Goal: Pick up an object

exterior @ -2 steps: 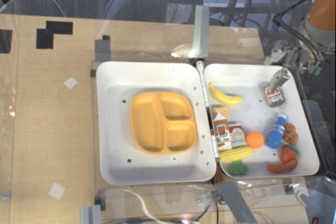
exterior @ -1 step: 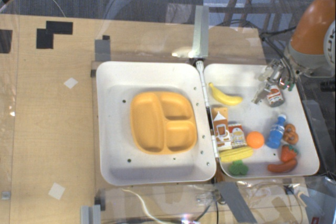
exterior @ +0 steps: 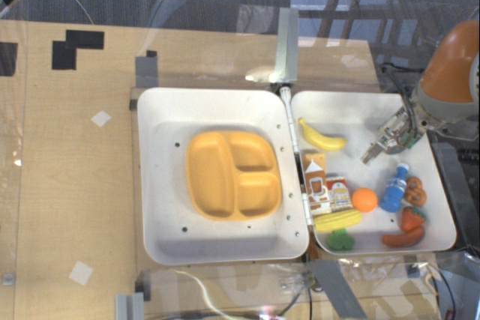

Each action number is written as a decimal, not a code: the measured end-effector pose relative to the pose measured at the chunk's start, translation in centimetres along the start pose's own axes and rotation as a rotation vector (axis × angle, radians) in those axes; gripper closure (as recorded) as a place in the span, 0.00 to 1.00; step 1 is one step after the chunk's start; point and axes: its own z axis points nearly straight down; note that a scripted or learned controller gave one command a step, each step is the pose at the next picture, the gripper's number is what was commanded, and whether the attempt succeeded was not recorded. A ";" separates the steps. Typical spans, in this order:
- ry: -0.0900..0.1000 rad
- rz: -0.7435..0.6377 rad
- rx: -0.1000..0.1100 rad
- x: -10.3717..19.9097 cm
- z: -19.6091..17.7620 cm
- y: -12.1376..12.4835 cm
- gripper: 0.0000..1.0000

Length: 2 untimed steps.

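Over the right bin [exterior: 442, 236], toward its far right part, the gripper [exterior: 381, 146] hangs above bare white floor, its fingers apart and grasping nothing; the grey arm with its orange band [exterior: 452, 64] comes in from the right edge of the bench. Nothing is lifted yet, so I judge the step in hand to be the approach and the choice of a target; candidates lie along the bin's near and left parts. A banana [exterior: 321, 136] rests near the far left corner; a small carton [exterior: 316, 176] and a printed box [exterior: 336, 195] lie against the left wall; a corn cob [exterior: 337, 219] and a green broccoli-like piece [exterior: 341, 239] sit at the near left corner. An orange ball [exterior: 364, 200] lies mid-bin, just beside a blue bottle [exterior: 394, 189]; red and orange toy foods [exterior: 409, 225] crowd the near right corner. A yellow divided tray [exterior: 234, 174] fills the middle of the left bin [exterior: 150, 161]. The blue bottle lies nearest the gripper; the next move calls for shifting toward the near edge, centring the parted fingers over one item, descending and closing; tight neighbours there risk a bad grip.
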 end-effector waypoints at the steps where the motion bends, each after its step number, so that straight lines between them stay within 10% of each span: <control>1: -0.001 0.403 -0.005 3.4 2.6 0.1 0.00; 2: -0.001 0.403 -0.004 3.4 2.6 0.1 0.00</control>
